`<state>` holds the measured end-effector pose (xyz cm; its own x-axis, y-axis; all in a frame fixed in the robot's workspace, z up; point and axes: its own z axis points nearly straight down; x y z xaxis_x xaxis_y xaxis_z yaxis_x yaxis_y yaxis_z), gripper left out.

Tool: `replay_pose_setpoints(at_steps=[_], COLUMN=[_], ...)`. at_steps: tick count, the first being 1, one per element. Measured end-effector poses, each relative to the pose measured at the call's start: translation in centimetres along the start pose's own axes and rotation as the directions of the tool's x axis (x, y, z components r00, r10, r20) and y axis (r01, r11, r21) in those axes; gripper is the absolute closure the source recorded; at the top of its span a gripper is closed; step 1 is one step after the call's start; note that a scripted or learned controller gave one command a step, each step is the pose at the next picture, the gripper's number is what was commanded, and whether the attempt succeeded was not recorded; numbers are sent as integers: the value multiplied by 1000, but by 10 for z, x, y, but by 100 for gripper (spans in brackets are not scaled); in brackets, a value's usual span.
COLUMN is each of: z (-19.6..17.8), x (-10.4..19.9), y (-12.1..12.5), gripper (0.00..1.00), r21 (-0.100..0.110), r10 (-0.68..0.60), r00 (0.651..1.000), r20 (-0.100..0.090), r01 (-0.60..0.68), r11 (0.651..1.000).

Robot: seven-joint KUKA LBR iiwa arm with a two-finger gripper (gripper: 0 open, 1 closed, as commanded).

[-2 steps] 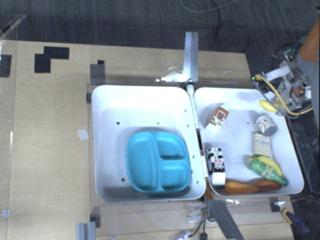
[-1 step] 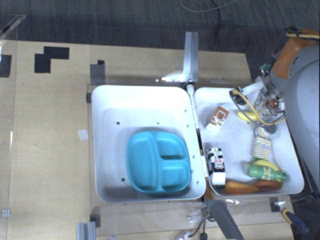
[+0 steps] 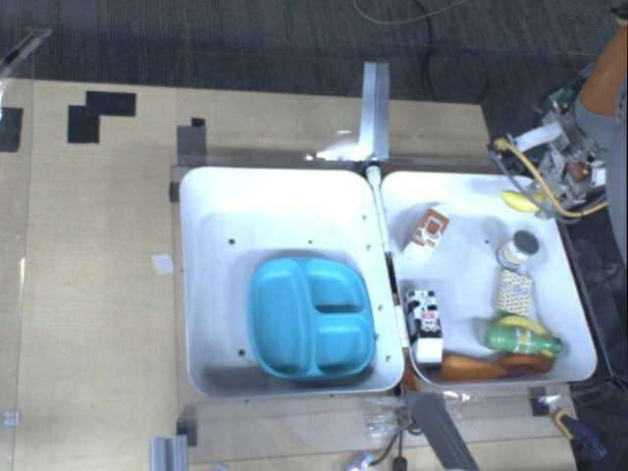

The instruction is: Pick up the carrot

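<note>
The carrot (image 3: pixel 488 367) is orange with a darker reddish end. It lies flat along the near wall of the right bin (image 3: pixel 461 196), at the bin's near right corner. A green bottle (image 3: pixel 521 340) lies just behind it, touching or nearly touching. My gripper (image 3: pixel 561 165) hangs over the far right edge of the right bin, well away from the carrot, with yellow cables around it. Nothing is seen held in it.
The right bin also holds a yellow banana (image 3: pixel 519 201) close under the gripper, a small can (image 3: pixel 518 249), a patterned pouch (image 3: pixel 514 290), a brown-and-white carton (image 3: pixel 427 232) and a cow-print carton (image 3: pixel 424 327) left of the carrot. A blue divided plate (image 3: pixel 312 315) sits in the left bin (image 3: pixel 216 224).
</note>
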<state>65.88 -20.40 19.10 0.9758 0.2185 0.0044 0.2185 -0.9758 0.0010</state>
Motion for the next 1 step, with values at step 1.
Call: replay_pose_setpoints(at_steps=[1], z=[-62], x=[5], y=[1], gripper=[100], r21=[0], r10=[-40], r00=[999], r20=[0], r01=[40], r11=[999])
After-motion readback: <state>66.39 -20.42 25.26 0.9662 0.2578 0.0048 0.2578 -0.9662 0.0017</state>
